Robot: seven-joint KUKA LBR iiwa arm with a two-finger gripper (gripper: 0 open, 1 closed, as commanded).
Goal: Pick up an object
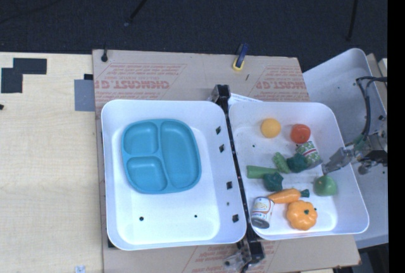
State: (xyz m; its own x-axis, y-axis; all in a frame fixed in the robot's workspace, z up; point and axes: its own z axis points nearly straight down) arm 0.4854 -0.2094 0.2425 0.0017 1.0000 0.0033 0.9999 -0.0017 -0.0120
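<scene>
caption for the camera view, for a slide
Gripper poised at the right bin of toy food, near the green apple; the left bin holds a blue divided plate.

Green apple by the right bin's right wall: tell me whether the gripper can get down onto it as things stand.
Probably yes. The gripper sits just above the green apple, whose top is uncovered. The bin wall close beside it may crowd one side.

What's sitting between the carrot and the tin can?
Nothing: in the camera view the carrot and the can lie almost touching, with bare bin floor between.
</scene>
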